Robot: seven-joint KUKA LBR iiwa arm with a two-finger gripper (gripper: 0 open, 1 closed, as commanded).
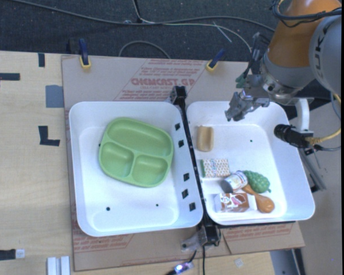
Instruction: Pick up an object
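My gripper [236, 112] hangs over the far edge of the right bin [286, 153], its fingers close together with nothing between them. Below and to its left a tan bread piece [204, 138] lies near the divider. Nearer the front are a patterned packet [216, 168], a small can [235, 181], a green vegetable [256, 180], an orange carrot-like piece [263, 202] and a red-and-white packet [234, 201]. All lie loose on the bin floor, apart from the gripper.
The left bin [86, 171] holds a green sectioned plate [136, 152]. A black divider [186, 153] with clips runs between the bins. A black cylinder on a bracket [289, 134] juts over the right bin's right side. Cables cross the dark floor behind.
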